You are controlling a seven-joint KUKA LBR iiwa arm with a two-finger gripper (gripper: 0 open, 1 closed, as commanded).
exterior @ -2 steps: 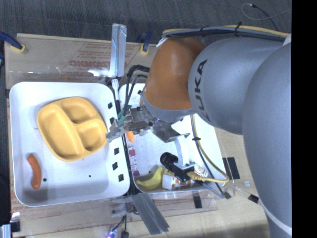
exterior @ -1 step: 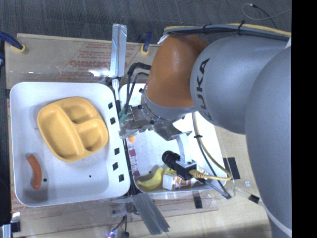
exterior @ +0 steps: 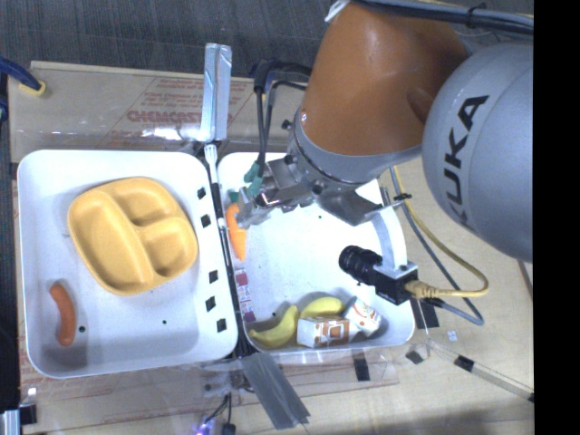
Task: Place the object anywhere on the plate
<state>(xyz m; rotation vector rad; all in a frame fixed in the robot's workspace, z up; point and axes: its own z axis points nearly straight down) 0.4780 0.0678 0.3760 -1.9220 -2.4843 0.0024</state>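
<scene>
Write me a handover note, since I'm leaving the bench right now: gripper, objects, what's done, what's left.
Gripper: low at the right bin's left wall, over the carrot; grasp cannot be judged.
Plate: yellow, divided, in the left bin, nothing on it.
Sausage: left bin, beside the plate.
Banana, lemon, carton: right bin's near edge.
Done: nothing placed.
Left: grasp an object, carry it over, set it on the plate.

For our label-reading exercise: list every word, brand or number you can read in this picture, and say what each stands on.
"KUKA": on the grey robot arm, reading sideways.
Red print on the cardboard sheet behind the bins: too faint to read.
Print on the small carton in the right bin: too small to read.
</scene>
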